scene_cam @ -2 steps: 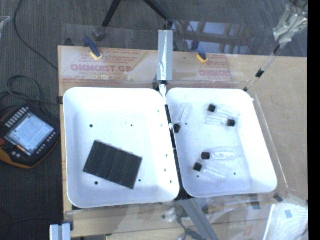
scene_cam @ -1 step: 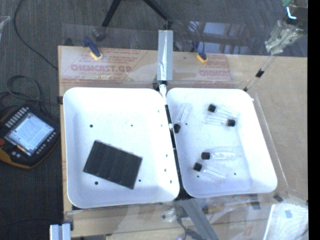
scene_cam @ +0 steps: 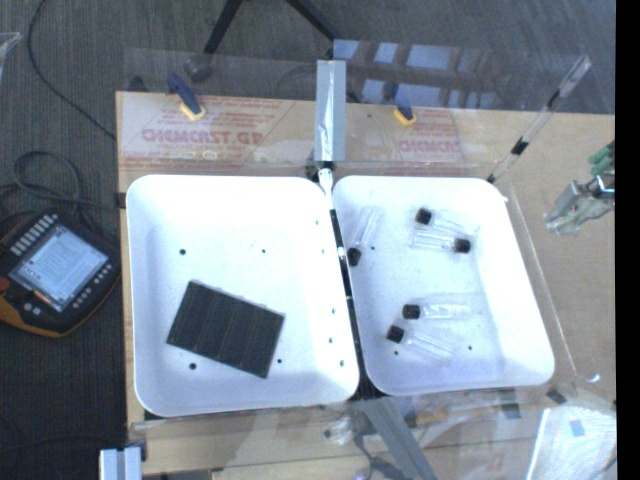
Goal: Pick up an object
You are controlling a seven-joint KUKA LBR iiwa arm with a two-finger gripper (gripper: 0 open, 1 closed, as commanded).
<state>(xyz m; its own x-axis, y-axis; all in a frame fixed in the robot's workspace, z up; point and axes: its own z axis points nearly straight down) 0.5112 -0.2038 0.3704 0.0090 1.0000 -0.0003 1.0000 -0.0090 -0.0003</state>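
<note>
Clear black-capped vials [scene_cam: 440, 240] lie scattered in right bin [scene_cam: 520, 298] | dark panel [scene_cam: 225, 328] in left bin [scene_cam: 150, 268] | step: pre-reach, nothing grasped | grip state: cannot tell | next: descend over one vial.

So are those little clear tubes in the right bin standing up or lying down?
Lying down. The clear tubes rest flat on the right bin floor, black caps sideways.

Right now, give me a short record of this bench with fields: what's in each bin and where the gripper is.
left bin: one flat dark rectangular panel, lying near the front
right bin: five clear plastic vials with black caps, e.g., scattered apart
gripper: outside the right bin, past its far right corner, over the bench
held object: none visible
</note>
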